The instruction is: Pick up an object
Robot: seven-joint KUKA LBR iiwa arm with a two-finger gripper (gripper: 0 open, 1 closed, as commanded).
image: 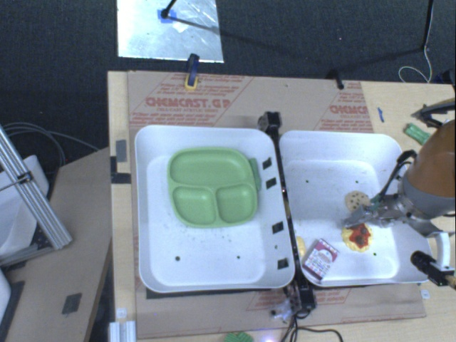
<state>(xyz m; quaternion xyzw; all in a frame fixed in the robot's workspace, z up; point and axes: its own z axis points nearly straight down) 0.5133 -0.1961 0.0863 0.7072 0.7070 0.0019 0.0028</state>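
The gripper [362,218] reaches in from 3 o'clock and hangs low over the right bin [335,148], in that bin's 4 o'clock part. Whether its 2 fingers are apart or together cannot be told at this angle and size, nor whether anything sits between them. Its tip lies right at the upper edge of a yellow and red food toy [358,238]; contact cannot be judged. Just beside the tip, toward 11 o'clock, lies a small round speckled cookie [353,201]. Toward 8 o'clock of the tip, near the bin's lower left corner, rests a red and white packet [320,258], tilted, with a pale yellow piece [301,247] just beside it against the bin's left wall. The left bin [153,248] carries a green divided plate [213,187] with 3 compartments, well apart from the gripper.
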